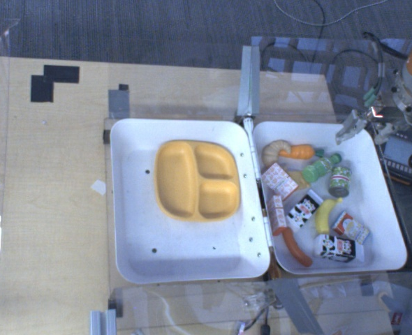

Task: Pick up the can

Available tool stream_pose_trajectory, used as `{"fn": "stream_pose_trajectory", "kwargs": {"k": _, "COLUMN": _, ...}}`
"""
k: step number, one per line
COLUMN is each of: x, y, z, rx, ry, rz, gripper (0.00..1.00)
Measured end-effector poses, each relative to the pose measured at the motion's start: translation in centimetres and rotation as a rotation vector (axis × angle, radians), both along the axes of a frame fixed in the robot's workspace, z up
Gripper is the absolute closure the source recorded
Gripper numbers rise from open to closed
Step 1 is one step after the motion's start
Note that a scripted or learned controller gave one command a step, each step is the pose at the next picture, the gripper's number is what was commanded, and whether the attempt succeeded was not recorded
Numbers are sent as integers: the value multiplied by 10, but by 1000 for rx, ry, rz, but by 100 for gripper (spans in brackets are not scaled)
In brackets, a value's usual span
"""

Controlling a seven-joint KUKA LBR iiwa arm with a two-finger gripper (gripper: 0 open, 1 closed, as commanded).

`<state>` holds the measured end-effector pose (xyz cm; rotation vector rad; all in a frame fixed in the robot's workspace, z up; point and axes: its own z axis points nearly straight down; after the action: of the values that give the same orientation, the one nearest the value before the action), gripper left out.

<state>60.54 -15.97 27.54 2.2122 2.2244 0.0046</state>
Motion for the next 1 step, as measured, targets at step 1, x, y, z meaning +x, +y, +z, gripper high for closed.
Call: {"fn": "stream_pose_trajectory", "kwargs": {"k": 1, "x": -58, "y": -7, "z": -130, "rx": 0, "ry": 2, "rz": 43, "gripper": 0}}
